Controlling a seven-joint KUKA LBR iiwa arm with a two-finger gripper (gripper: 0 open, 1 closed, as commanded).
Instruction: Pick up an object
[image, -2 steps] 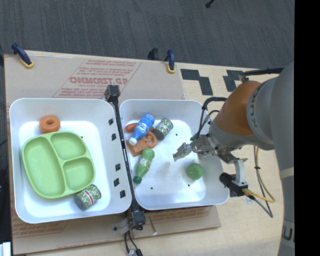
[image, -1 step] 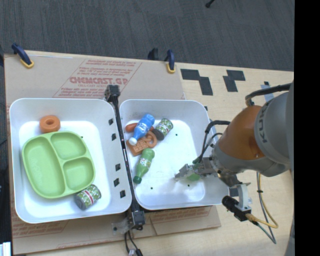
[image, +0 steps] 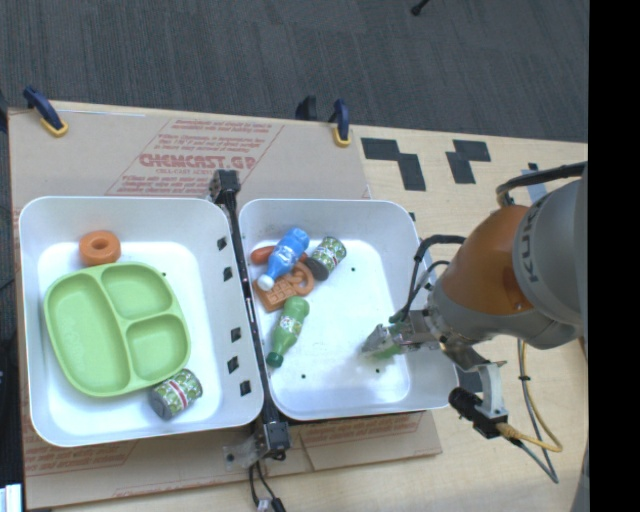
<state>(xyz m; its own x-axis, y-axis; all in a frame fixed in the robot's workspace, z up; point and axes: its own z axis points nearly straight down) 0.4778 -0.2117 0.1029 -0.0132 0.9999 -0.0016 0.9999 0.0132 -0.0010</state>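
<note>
Bench: two shallow white bins (image: 330, 400) side by side
Gripper (image: 385, 343): low in right bin, finger state unclear
Green plastic bottle (image: 289, 329): left of it, apart

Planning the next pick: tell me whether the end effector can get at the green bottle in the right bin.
Probably yes: the green bottle lies apart from the pile, with bare bin floor between it and the end effector.

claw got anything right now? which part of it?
Cannot tell. The claw sits low at the right bin's right side with something small and greenish at its tip; too blurred to confirm.
</note>
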